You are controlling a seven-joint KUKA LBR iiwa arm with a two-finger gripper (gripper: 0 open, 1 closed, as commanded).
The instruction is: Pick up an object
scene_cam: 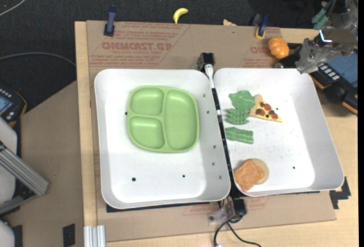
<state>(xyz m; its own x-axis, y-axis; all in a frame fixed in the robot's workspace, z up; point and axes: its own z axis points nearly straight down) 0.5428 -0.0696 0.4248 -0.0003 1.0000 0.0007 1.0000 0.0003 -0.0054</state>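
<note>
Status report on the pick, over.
End effector parked over the right bin's far right corner, nothing seen in it. Pizza slice, green toys and cookie lying in that bin, untouched. No obstruction.

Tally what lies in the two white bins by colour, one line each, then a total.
Green: 4, the divided plate, the leafy toy, and two ridged pieces
Orange-tan: 1, the round cookie-like piece
Yellow and red: 1, the pizza slice
Total: 6
</note>
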